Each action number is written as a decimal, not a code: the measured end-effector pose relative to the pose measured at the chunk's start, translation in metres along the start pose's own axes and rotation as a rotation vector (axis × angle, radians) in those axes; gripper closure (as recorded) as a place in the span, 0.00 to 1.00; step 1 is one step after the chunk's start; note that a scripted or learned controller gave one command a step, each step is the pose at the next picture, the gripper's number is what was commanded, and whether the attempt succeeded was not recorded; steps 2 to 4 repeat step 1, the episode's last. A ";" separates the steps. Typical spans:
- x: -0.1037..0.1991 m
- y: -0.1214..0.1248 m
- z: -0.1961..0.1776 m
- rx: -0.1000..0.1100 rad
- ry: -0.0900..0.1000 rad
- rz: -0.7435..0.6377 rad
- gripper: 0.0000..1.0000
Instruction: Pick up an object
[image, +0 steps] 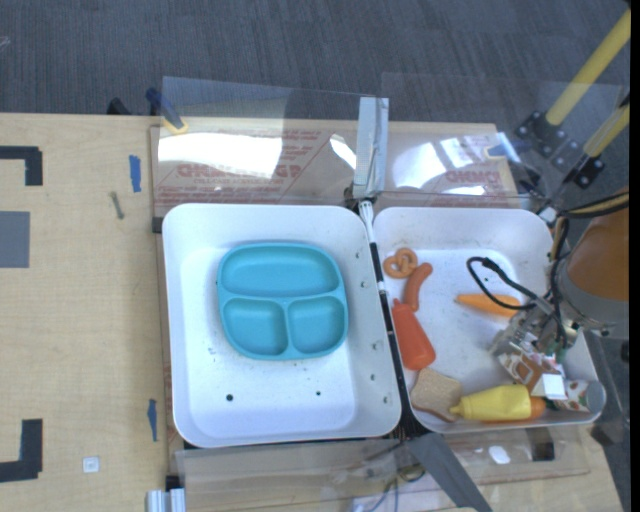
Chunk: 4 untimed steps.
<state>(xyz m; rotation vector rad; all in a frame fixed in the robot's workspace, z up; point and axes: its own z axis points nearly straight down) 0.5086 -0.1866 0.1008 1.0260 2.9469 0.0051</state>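
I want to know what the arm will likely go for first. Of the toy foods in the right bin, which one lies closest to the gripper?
The yellow squeeze bottle, lying on its side just below the gripper; the pretzel sits farthest off.

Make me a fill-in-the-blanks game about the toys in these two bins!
1. The blue tray sits in the ____ bin.
2. The tray has ____ compartments.
3. The pretzel lies in the ____ bin, near the divider.
4. The yellow bottle lies beside the bread slice, along that bin's ____ edge.

Missing words: left; three; right; near
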 end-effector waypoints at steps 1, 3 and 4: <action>0.000 0.000 0.001 0.001 0.001 0.001 0.00; 0.000 0.000 0.001 0.001 0.001 0.001 0.00; 0.000 0.000 0.001 0.001 0.001 0.001 0.00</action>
